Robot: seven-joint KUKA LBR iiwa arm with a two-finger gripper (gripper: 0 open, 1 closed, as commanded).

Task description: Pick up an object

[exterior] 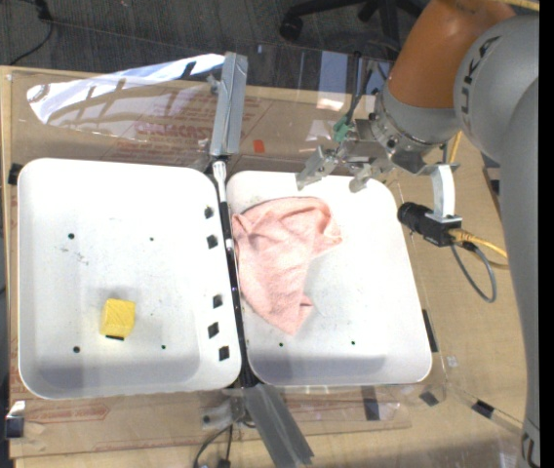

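I see my arm (472, 66) reach in from the right, bent down over the back edge of the right bin (394, 349). The pincer (336, 174) is open and holds nothing. A pink cloth (279, 256) lies crumpled just below it. A yellow block (118, 318) sits in the left bin (53, 261) on the wooden counter (160, 120).
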